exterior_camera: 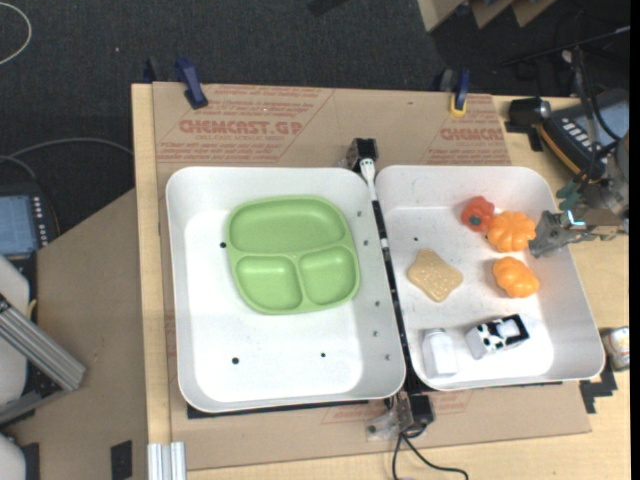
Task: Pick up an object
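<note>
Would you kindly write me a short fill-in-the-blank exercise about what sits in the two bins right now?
1. The green plate has ____ compartments.
2. The plate lies in the ____ bin.
3. The cracker lies in the ____ bin.
4. The gripper is at the right bin's ____ edge.

Missing words: three; left; right; right

At the frame's right edge the gripper (556, 233) appears as a small dark grey metal assembly with blocky, angular parts and a pale teal-tinted patch near its top. Behind it sits a lighter grey, boxy wrist section (610, 208), with thin dark cables (600, 118) looping above it; finer details such as screws or markings are too small to make out
</note>
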`<state>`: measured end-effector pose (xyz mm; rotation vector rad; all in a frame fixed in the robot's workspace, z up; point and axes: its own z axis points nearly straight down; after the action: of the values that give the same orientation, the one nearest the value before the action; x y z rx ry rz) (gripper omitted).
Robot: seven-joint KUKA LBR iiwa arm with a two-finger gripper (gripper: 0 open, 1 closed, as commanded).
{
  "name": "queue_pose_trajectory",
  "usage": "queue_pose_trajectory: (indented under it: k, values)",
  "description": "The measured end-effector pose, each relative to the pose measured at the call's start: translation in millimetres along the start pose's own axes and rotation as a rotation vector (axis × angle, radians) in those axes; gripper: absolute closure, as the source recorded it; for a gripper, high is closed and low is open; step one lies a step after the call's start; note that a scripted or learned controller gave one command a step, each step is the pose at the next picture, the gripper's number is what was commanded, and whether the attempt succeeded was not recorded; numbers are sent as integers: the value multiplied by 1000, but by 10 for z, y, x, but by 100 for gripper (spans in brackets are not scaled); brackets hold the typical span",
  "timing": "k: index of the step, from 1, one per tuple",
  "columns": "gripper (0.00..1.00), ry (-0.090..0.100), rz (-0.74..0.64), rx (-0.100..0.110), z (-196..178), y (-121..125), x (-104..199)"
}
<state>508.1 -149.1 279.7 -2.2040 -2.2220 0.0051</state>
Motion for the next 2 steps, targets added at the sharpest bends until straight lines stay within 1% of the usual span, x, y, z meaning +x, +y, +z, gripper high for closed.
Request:
queue_pose_trajectory:
  k: [1, 2]
  values:
    - [100, -1, 4, 1, 839, -301, 534]
    - [100, -1, -1, -6, 975, -271, 1378]
